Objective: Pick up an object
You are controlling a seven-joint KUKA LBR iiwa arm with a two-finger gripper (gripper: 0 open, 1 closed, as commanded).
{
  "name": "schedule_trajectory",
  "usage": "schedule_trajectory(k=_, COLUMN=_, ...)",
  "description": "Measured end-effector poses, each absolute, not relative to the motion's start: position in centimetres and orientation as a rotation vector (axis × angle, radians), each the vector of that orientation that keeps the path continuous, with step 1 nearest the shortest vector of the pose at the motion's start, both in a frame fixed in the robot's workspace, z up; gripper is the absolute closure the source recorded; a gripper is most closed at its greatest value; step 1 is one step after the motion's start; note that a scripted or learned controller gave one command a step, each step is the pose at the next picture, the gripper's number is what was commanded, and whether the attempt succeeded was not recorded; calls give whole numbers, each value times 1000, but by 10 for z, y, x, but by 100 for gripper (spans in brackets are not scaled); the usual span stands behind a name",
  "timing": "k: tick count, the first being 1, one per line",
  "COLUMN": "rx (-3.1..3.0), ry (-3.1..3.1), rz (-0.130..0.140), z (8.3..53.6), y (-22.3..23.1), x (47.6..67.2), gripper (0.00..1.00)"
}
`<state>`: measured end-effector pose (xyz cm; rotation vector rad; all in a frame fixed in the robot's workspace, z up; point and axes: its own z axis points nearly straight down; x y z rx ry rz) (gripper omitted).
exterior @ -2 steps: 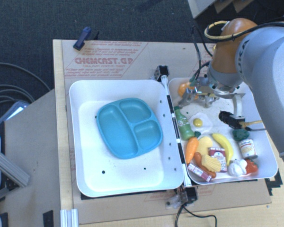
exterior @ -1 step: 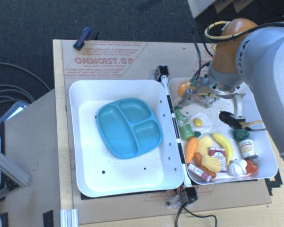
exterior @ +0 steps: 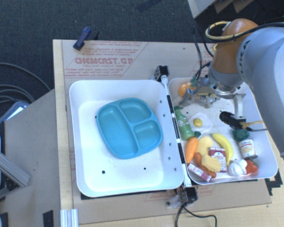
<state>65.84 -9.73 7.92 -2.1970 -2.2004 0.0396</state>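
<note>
My gripper [exterior: 202,96] hangs low over the far end of the right bin [exterior: 270,161], under the grey arm with its orange band. An orange toy fruit [exterior: 184,87] lies just left of it, and a fried egg [exterior: 198,123] sits a little nearer the front. Along the bin's left wall lies a green bottle [exterior: 181,122]. Toward the front are a carrot [exterior: 191,149], a banana [exterior: 224,145], a corn cob [exterior: 209,162], a small jar [exterior: 247,148] and a white garlic bulb [exterior: 235,167]. I see nothing held in the gripper.
The left bin [exterior: 85,164] holds a blue divided tray [exterior: 129,127]. A divider rail [exterior: 173,126] runs between the two bins. A blue clip [exterior: 82,38] lies on the board behind the left bin.
</note>
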Motion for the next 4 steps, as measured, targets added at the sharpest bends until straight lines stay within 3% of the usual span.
schedule_trajectory(k=4, rx=-2198, ry=-2200, rz=39, z=80, y=-95, x=659, gripper=0)
